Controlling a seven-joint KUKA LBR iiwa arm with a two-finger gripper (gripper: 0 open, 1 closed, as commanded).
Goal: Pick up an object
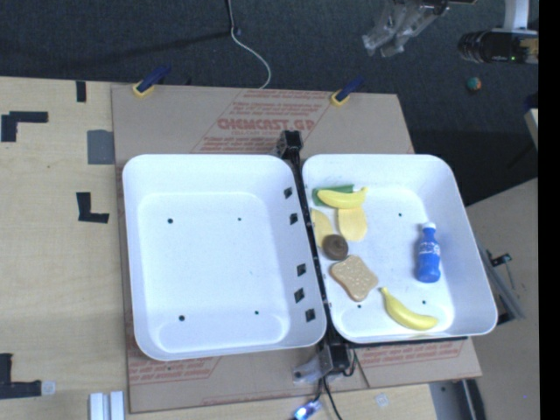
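The right bin (pixel 437 178) holds several objects. A yellow banana (pixel 340 198) lies at its back left over a green item (pixel 332 189). Below it sit a pale yellow piece (pixel 352 224), a brown round thing (pixel 336 248) and a slice of toast (pixel 354 278). A second banana (pixel 408 312) lies near the front edge. A blue bottle (pixel 427 253) lies at the right side. My gripper (pixel 391 35) hangs high above the bench, beyond the bins' far edge, with nothing seen in it.
The left bin (pixel 210 256) stands beside the right one on a cardboard sheet (pixel 262 121). A white cable (pixel 249 46) runs across the dark floor behind. Yellow and blue clamps (pixel 150 80) hold the sheet's back corners.
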